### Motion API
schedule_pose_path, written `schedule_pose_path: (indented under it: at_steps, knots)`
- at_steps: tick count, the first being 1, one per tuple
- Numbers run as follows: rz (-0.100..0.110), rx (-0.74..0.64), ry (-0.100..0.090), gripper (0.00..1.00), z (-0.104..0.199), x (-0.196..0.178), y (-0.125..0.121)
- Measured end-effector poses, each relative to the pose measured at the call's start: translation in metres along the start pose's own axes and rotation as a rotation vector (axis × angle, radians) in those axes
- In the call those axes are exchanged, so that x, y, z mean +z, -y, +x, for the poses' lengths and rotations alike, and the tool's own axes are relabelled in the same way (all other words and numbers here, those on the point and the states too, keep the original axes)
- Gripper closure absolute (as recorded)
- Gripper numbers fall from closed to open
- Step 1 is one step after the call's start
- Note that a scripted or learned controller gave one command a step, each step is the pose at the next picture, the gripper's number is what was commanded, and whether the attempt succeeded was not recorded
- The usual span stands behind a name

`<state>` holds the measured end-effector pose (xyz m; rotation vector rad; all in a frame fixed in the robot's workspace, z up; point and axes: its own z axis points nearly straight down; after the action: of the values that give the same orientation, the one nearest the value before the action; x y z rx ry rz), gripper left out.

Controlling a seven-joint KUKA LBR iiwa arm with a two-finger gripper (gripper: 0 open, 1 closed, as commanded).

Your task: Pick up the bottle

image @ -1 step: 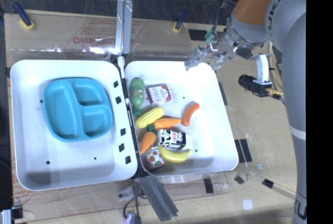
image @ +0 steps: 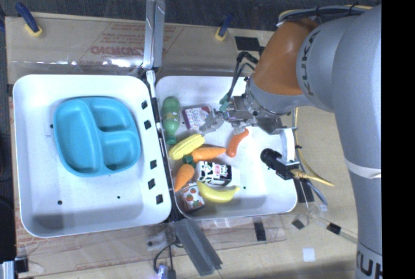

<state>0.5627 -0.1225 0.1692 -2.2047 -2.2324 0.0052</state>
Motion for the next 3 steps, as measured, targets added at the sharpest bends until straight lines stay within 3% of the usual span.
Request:
schedule_pose_path:
  at_steps: [1, 2, 3]
  knots:
    - [-0.028, -0.015, 0.007, 0.0, 0.017, 0.059, 0.061]
    - [-0.003, 0.315, 0.0, 0.0, 0.0, -0.027, 0.011]
    - [-0.002, 0.225, -0.001, 0.0, 0.021, 0.079, 0.064]
